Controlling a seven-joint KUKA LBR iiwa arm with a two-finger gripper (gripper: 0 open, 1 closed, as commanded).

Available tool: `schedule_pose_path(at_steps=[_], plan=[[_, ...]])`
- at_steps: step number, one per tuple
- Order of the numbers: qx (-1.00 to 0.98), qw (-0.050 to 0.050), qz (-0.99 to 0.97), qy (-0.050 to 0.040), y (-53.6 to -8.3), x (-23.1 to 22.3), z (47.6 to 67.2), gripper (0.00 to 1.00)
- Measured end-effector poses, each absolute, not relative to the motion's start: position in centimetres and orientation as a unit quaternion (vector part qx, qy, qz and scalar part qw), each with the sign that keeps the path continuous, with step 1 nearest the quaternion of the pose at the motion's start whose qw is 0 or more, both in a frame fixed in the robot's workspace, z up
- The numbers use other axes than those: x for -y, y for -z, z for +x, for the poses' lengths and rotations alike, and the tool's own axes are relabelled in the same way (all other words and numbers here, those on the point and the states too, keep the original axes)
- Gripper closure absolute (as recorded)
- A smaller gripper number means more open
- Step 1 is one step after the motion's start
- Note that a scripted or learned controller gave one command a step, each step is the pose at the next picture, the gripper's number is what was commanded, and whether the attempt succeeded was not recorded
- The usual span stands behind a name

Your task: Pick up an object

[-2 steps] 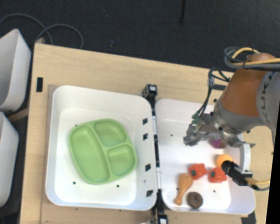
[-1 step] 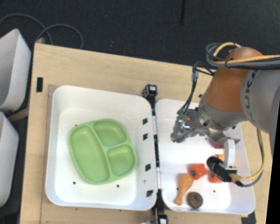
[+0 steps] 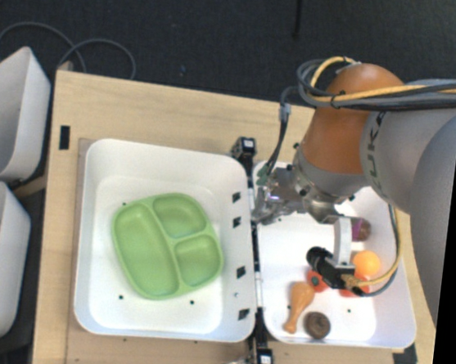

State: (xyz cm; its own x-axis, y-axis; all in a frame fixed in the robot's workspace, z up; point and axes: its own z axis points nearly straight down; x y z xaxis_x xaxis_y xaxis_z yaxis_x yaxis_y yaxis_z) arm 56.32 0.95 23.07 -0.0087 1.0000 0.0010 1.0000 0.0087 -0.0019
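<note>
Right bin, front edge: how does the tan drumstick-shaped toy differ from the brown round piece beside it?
Colour: the drumstick toy is tan-orange and the round piece is dark brown. Shape: the drumstick toy is long and tapered, while the round piece is a compact disc. Size: the drumstick toy is longer than the round piece. Both lie close together in the right bin.

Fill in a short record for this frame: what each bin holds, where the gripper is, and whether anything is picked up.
left bin: one green divided plate
right bin: orange ball, tan drumstick, brown disc, purple thing partly hidden by the arm
gripper: at the right bin's upper left corner, beside the divider between the bins
pickup: none visible; all listed things lie in the bins
</note>
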Motion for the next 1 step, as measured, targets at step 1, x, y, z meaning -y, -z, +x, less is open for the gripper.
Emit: schedule_pose_path(at_steps=[1], plan=[[0.71, 0.001, -0.704, -0.0013, -23.62, -5.41, 56.37, 1.0]])
